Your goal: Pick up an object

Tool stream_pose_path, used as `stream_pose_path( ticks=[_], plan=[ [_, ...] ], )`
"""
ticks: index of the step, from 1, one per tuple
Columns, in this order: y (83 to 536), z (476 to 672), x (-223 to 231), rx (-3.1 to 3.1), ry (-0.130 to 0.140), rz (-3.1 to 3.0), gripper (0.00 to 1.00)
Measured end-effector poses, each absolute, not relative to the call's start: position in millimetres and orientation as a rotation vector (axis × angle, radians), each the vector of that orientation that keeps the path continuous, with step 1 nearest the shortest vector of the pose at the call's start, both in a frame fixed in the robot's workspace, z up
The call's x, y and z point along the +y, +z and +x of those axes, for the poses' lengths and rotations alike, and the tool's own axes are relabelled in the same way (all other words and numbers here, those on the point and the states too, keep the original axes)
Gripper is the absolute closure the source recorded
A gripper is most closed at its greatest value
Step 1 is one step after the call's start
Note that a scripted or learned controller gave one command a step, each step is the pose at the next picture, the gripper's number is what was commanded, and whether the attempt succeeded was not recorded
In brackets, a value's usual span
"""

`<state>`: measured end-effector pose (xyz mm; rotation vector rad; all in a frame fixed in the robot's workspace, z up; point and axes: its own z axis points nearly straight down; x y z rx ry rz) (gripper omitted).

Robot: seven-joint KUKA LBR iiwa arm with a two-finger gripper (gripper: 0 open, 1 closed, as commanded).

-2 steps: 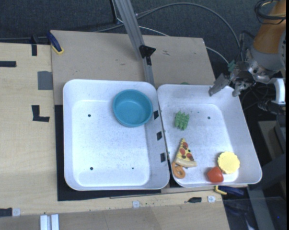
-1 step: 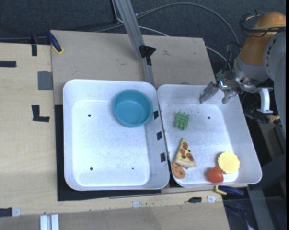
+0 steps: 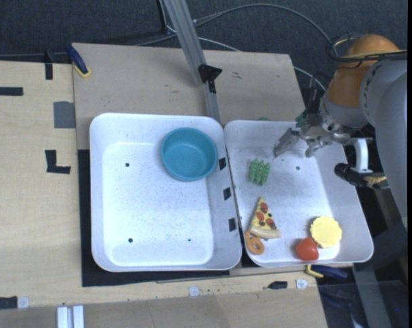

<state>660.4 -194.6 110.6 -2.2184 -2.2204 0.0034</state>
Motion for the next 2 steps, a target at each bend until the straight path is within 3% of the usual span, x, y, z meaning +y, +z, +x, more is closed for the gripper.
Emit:
stream_pose_path(
  ticks=[1,2],
  plan=[
    [123,661.2,-195,-2.223,0.001,-2.22,1.0],
    [166,666.3,-190,-2.224,-0.002,-2.222,1.0]
  ],
)
